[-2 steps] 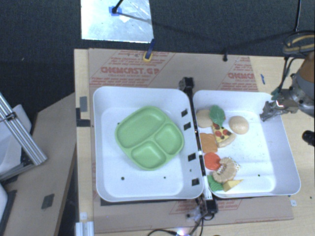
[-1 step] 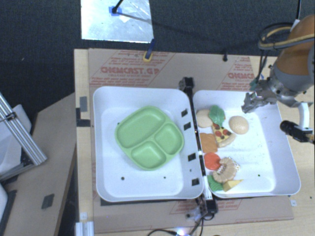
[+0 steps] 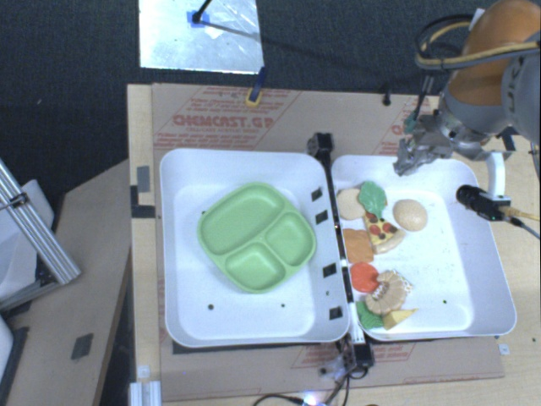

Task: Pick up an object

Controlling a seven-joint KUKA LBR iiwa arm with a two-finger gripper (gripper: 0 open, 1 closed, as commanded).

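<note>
Two white bins are seen side by side on the bench. In the right bin (image 3: 473,286), well below the gripper (image 3: 412,161) in the view and toward the near rim, a yellow wedge (image 3: 400,316) and a green piece (image 3: 369,315) lie beside a tan ruffled piece (image 3: 390,289) and a red round piece (image 3: 363,276). Closer to the gripper, a pizza slice (image 3: 384,232), a beige egg-shaped piece (image 3: 410,214) and a green leafy piece (image 3: 371,197) are found. A green divided plate (image 3: 256,237) rests in the left bin (image 3: 182,294), well left of the gripper. The gripper is positioned over the right bin's far rim; whether its fingers are spread or closed cannot be told.
</note>
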